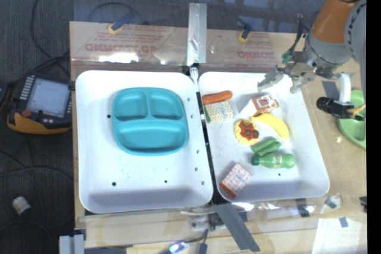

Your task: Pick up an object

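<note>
Camera view, looking down at a slant on the table (333, 140), two shallow white bins side by side. Left bin (95, 187) holds a teal divided plate (149, 120) with three compartments, lying flat around the bin's middle-upper part. Right bin (309, 175) holds the loose items. Toy hot dog sausage (216, 97) at the bin's upper left, with a waffle-patterned block (219, 110) touching just below it. Small printed card or packet (265, 104) in the upper middle of the bin. Yellow banana (272, 124) just below that packet, curving toward the right. Yellow plate-like toy with red bits on it (246, 131) touching the banana's left end. Green toy vegetable (266, 146) below those, and a green bottle-shaped toy (275, 160) just beneath it, lying on its side. Pink-and-white checked packet (236, 179) near the bin's lower left, tilted.

Arm enters from upper right of the frame, orange band (333, 15) above the wrist. Gripper (284, 79) sits over the right bin's upper right edge, above and right of the small packet, near it but apart from it. Fingers look spread apart, nothing seen between them, no item held. All items lie in the bin.

Outside the bins: handheld control pendant (38, 104) on the floor at left of frame, green bowl (357, 122) at far right edge.
</note>
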### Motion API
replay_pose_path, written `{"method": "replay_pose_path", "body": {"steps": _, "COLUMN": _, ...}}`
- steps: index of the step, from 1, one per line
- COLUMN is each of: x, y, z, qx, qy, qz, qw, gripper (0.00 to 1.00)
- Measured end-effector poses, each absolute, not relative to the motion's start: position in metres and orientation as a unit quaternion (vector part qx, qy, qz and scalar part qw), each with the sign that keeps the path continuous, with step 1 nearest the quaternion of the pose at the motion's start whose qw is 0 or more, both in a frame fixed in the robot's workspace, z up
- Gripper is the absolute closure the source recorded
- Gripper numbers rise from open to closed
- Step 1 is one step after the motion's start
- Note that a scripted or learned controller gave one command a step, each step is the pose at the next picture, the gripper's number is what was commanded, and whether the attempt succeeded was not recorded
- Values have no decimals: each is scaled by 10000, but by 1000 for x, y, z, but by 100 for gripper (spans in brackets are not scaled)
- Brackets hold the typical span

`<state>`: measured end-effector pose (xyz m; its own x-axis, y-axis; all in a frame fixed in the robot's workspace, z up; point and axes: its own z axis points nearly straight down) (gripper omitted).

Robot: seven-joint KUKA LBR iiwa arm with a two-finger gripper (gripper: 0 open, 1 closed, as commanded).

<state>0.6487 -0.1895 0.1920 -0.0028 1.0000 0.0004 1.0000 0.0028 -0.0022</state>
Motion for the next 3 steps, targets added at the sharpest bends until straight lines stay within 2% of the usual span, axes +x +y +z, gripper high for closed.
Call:
{"method": "replay_pose_path", "body": {"steps": 1, "x": 572, "y": -114, "z": 140, "qx": -6665, "qy": -7455, "qz": 9, "qw": 18, "gripper": 0}}
{"method": "replay_pose_path", "body": {"steps": 2, "x": 572, "y": -113, "z": 93, "qx": -5734, "qy": -8192, "qz": -11, "qw": -87, "gripper": 0}}
{"method": "replay_pose_path", "body": {"steps": 3, "x": 577, "y": -114, "z": 107, "qx": -5735, "qy": -8191, "qz": -49, "qw": -153, "gripper": 100}}
